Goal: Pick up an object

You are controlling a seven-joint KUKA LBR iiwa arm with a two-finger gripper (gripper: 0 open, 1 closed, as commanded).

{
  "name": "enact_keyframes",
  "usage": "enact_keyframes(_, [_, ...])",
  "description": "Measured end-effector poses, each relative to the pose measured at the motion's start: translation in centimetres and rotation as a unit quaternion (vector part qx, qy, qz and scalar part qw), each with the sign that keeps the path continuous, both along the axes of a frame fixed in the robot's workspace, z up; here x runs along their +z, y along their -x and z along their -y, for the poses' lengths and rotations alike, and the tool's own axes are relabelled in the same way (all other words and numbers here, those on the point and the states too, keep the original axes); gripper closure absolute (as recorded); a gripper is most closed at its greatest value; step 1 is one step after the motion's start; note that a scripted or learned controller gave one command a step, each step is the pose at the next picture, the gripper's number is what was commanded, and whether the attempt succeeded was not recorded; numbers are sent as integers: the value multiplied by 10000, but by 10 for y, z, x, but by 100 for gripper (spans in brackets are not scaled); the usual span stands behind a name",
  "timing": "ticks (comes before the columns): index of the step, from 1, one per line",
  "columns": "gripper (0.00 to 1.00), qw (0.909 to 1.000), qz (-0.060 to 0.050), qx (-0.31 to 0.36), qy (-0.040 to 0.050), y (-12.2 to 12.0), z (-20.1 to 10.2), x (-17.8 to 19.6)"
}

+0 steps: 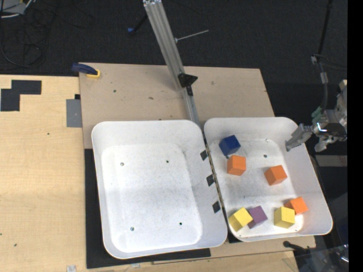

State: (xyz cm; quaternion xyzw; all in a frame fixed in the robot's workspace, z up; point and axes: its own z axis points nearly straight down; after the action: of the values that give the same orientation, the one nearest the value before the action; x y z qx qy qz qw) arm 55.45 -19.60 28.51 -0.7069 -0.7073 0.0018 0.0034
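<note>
Hovering at the far right edge, my hand [311, 136] is sitting just over the upper right rim of the right bin [317, 177], w/ nothing between its fingers; can't tell if they're open or shut from this angle, too small & blurry. All the objs are lying in that right bin, apart from the hand: blue cube [229, 145] near the top left, orange cube [236, 165] just below it & nearly touching, another orange cube [275, 174] toward the middle right. Along the bottom edge, a yellow cube [241, 217] is touching a purple cube [257, 215], & further right a second yellow cube [284, 217] is sitting against a small orange cube [298, 205]. Left bin [108, 146] is lying beside the right one on the bench [136, 92], the two rims meeting w/ black clips [210, 179] along the seam. A slanted aluminium rail [165, 41] is rising from behind the bins toward the top.
</note>
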Motion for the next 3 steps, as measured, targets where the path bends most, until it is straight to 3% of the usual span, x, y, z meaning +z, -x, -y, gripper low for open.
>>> enact_keyframes(1, [0,10000,22,0,6,-1,0,2])
enact_keyframes(3, [0,10000,-4,0,-4,-7,-13,-109])
